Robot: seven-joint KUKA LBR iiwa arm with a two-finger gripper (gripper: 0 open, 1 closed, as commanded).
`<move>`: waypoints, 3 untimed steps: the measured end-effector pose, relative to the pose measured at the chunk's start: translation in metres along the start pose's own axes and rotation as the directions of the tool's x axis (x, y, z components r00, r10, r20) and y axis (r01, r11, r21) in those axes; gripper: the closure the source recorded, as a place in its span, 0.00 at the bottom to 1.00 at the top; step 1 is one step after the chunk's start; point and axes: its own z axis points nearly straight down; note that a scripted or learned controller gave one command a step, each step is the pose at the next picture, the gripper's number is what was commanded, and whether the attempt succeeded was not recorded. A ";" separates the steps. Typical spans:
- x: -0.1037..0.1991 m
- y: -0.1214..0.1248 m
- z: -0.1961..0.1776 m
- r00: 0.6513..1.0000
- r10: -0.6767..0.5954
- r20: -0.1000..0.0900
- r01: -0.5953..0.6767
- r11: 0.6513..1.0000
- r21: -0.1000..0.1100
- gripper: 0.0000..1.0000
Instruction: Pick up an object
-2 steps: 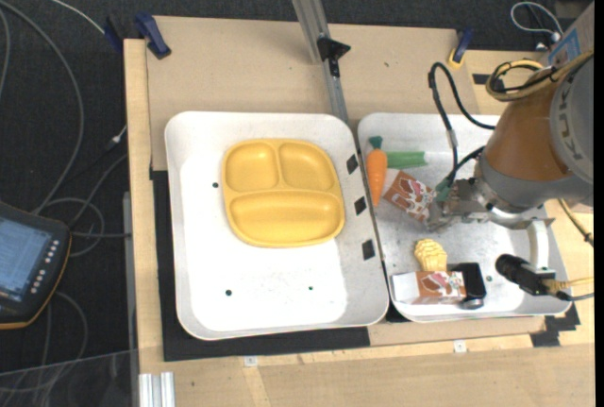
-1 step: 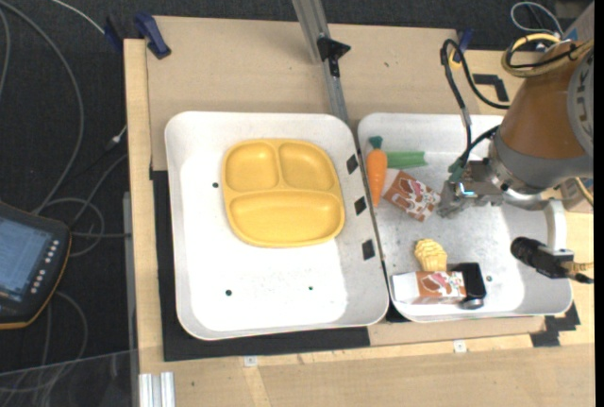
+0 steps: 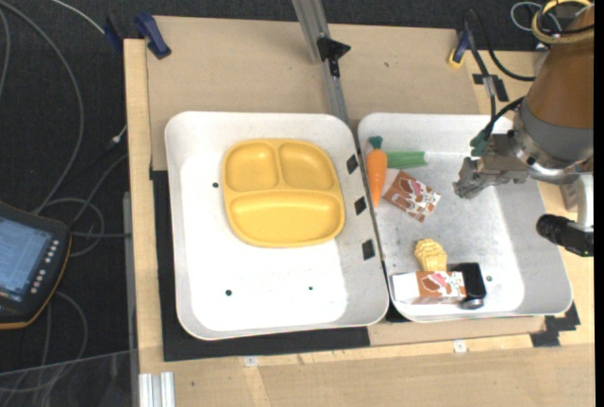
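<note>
- I read no brand or writing anywhere; the print on the small packets is too small for me to make out.
- I count two white bins on the desk (image 3: 283,37): the left bin (image 3: 189,207) and the right bin (image 3: 528,263).
- In the left bin lies one yellow divided plate (image 3: 281,192), with three compartments.
- The right bin holds five things: one carrot (image 3: 377,177) by its left wall, one green stick (image 3: 408,158) just beside the carrot's top, one red-and-white packet (image 3: 411,195), one yellow ridged piece (image 3: 430,254), and one red-and-white box (image 3: 440,285) at the lower edge.
- My hand (image 3: 477,177) hangs over the right bin's upper right; it carries nothing, though I cannot tell how its fingers stand.
</note>
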 end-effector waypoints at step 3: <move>0.053 0.020 -0.056 1.000 -0.004 -0.005 0.004 1.000 0.013 1.00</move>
